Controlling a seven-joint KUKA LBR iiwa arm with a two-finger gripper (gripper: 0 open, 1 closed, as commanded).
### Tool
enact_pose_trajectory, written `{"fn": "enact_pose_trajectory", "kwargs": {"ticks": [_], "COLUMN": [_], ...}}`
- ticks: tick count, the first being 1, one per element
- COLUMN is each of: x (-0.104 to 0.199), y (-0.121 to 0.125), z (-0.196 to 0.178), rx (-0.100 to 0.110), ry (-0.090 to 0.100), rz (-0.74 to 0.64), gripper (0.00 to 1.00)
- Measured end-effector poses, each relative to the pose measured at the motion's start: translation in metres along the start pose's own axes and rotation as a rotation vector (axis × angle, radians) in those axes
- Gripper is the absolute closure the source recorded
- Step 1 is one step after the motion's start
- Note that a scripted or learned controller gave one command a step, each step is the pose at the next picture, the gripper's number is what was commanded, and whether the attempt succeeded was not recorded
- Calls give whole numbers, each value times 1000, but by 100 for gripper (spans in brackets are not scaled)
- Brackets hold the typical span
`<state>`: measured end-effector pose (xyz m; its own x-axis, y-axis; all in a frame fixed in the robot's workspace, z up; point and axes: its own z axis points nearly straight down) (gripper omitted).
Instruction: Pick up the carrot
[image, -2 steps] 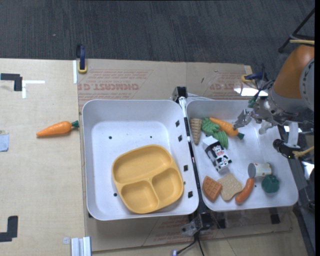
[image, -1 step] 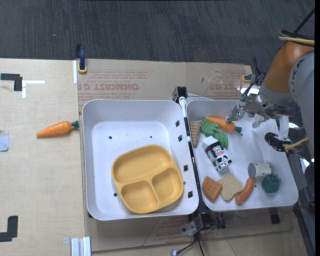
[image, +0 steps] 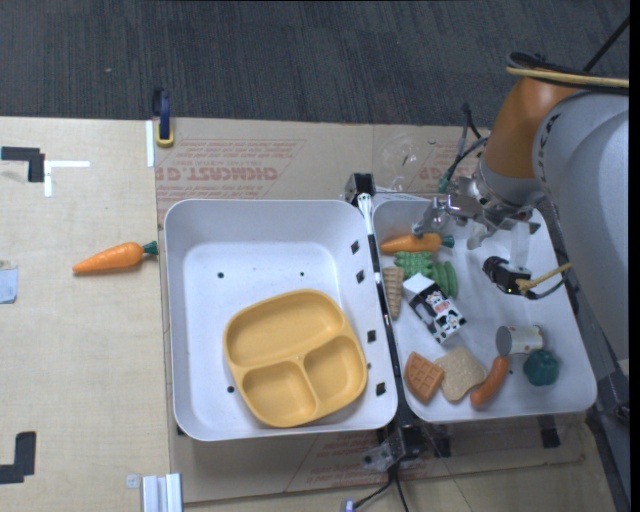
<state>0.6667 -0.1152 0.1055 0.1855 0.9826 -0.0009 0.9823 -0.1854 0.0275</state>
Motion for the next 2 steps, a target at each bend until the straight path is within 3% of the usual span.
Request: {"fn": "enact_pose_trajectory", "kwargs": {"ticks": [1,2], "x": [15,15], "y": [-10,-10], "z": [12,3], "rx": [27,27], "ry": [-5,-9], "rz": [400,392], "gripper": [0,100]}}
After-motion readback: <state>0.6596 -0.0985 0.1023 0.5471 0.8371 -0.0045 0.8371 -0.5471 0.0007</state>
